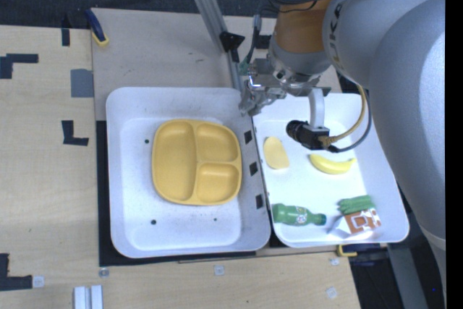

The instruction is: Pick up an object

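The right bin (pixel 376 155) holds a pale yellow oval piece (pixel 275 153), a yellow banana (pixel 331 164), a green bottle lying on its side (pixel 296 214) and a green and orange-white packet (pixel 358 216). My gripper (pixel 250 99) hangs over the far left corner of the right bin, close to the wall between the two bins. It is above and a little left of the pale oval piece, apart from it. Nothing is visible in its grasp. A black part with a cable (pixel 307 132) hangs below the wrist, over the bin's middle.
A yellow divided plate (pixel 195 161) lies in the left bin (pixel 126 155). A grey slanted pole (pixel 206 3) rises behind the bins. The big grey arm covers the right side of the view. A blue and yellow clamp (pixel 97 29) sits at the bench's far left.
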Controlling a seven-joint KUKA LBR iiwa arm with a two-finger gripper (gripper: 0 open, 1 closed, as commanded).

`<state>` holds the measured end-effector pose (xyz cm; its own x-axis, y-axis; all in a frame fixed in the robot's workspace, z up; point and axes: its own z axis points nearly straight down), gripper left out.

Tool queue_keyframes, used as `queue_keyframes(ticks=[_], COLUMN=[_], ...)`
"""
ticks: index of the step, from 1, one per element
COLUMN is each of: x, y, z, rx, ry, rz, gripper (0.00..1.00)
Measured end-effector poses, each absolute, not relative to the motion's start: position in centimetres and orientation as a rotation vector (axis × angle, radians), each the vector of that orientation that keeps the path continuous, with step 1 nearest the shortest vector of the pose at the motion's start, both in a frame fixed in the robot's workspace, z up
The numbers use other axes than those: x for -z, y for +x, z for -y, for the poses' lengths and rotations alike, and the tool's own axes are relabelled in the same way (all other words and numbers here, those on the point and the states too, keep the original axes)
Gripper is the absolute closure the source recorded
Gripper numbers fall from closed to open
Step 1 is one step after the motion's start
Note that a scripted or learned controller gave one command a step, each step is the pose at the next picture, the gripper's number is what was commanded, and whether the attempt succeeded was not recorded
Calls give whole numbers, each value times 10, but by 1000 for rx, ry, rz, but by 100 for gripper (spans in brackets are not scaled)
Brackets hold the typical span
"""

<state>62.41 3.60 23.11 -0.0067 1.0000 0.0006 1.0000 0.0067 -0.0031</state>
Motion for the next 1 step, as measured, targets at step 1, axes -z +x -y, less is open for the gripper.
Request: queue_keyframes(ticks=[1], x=[-224], y=[635], z=[-88], rx=[-1], ry=[-2214], rz=[2228], gripper=[100])
